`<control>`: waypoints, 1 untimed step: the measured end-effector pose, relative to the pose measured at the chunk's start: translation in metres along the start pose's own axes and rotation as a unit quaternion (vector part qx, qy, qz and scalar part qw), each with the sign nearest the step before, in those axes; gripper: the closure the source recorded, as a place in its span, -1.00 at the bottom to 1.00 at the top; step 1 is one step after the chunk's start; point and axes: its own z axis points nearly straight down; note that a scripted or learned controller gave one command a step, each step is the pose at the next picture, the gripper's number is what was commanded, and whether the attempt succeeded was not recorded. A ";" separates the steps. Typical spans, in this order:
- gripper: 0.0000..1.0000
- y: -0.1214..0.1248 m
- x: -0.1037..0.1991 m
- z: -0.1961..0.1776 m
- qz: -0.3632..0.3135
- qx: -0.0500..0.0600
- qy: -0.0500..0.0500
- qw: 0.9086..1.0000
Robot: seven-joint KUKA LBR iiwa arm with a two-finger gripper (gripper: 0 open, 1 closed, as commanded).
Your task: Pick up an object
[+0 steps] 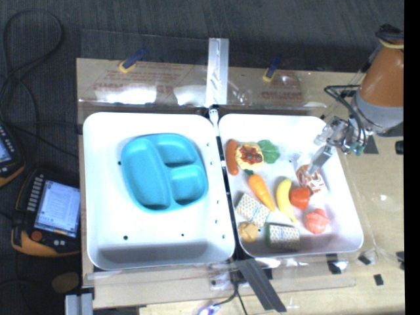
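While the arm (pixel 384 84) is reaching in from the right, its gripper (pixel 314 169) is hanging over the right bin (pixel 341 241), directly above a small red-and-white item (pixel 310 179); whether it is open, closed or gripping is not discernible. Lying in the right bin: hot dog (pixel 231 156), pizza slice (pixel 251 155), green piece (pixel 268 151), carrot (pixel 260 190), banana (pixel 284 199), red tomato (pixel 300 197), pink strawberry (pixel 316 221), two patterned blocks (pixel 251 207) and (pixel 282 233), tan lump (pixel 248 231). Sitting in the left bin (pixel 105 241): blue divided tray (pixel 164 170). Resting left of the bench: handheld pendant (pixel 49 212).
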 end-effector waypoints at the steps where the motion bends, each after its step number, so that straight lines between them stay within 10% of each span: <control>1: -1.00 0.016 0.006 -0.003 0.099 0.000 0.000 0.995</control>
